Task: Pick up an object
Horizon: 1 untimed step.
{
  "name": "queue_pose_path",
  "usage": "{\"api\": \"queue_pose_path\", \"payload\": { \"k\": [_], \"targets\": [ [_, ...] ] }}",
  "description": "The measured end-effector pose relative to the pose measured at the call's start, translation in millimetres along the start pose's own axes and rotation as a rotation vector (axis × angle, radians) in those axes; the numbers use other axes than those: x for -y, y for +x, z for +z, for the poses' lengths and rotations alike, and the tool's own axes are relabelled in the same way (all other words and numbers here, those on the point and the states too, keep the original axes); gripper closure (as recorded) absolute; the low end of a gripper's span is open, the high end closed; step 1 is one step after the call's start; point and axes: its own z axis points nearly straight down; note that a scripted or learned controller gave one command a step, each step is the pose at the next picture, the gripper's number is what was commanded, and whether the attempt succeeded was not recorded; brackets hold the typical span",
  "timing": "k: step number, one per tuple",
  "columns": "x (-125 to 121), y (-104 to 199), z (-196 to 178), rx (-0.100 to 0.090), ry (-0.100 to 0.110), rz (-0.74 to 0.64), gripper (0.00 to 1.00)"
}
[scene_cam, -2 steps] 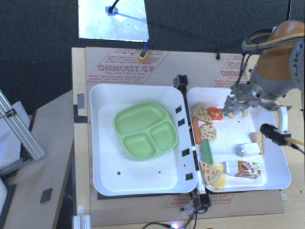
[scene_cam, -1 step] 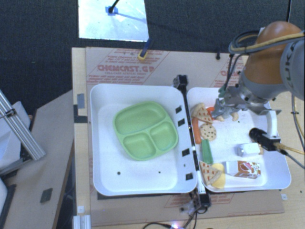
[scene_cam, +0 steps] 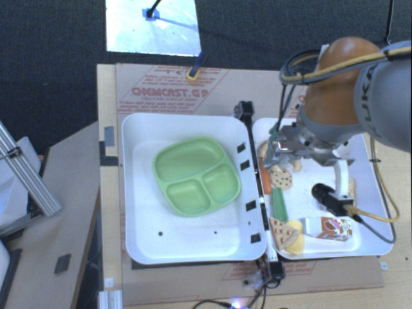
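Observation:
My gripper (scene_cam: 277,154) hangs low over the left part of the right bin (scene_cam: 380,237). Directly under and in front of it lies a round chocolate-chip cookie (scene_cam: 281,178). A thin orange carrot (scene_cam: 264,179) lies along the bin's left wall beside the cookie. Toward the front lie a green pod (scene_cam: 279,204), a pizza slice (scene_cam: 286,232) and a small white carton with red print (scene_cam: 333,227). A tan piece (scene_cam: 262,150) peeks out to the left of the gripper, partly hidden by it. I see nothing lifted off the bin floor.
The left bin (scene_cam: 138,237) holds a green divided plate (scene_cam: 196,175). A black-clipped wall (scene_cam: 252,172) separates the two bins. The bulky grey and orange arm (scene_cam: 341,89) covers the right bin's far part. A pale stick (scene_cam: 351,188) lies by the right side.

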Motion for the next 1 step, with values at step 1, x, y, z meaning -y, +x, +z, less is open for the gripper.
{"api": "queue_pose_path", "payload": {
  "k": [1],
  "targets": [
    [16.8, 29.5, -4.8, 0.000, 0.000, 0.001, 1.00]
  ]
}}
